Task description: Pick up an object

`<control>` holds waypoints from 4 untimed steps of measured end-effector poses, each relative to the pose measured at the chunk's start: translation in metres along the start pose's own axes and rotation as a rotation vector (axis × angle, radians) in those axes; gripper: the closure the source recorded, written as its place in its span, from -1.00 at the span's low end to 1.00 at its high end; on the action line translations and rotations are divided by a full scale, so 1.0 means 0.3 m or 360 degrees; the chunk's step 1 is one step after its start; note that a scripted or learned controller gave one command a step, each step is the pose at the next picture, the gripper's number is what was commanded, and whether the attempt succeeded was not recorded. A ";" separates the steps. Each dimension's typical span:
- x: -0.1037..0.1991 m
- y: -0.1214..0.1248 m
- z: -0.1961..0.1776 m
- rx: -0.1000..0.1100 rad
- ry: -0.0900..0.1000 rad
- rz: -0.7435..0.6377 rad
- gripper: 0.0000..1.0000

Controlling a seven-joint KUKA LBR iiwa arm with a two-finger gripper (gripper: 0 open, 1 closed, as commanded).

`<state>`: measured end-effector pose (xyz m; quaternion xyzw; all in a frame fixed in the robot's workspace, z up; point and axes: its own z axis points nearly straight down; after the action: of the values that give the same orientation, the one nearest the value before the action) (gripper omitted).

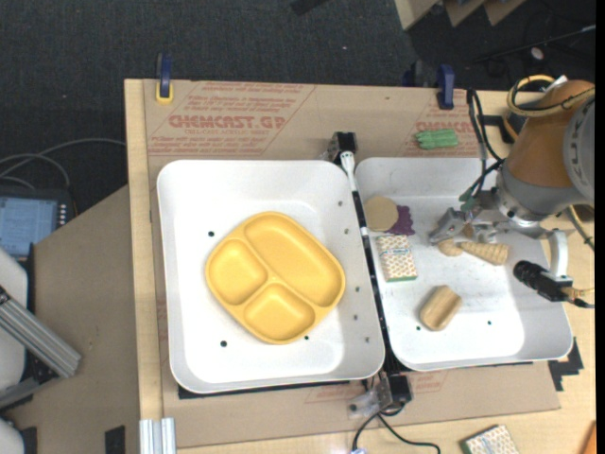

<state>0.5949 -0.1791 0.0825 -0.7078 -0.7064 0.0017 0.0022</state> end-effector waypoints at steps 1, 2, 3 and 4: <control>0.144 0.196 -0.011 -0.0018 0.0000 -0.0012 -1.00; 0.133 0.192 -0.047 -0.0018 -0.0005 -0.0006 1.00; 0.133 0.191 -0.044 -0.0016 -0.0005 -0.0007 -1.00; 0.216 0.241 -0.008 -0.0015 -0.0003 -0.0008 -1.00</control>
<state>0.6674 -0.1144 0.0845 -0.7061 -0.7081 -0.0009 -0.0017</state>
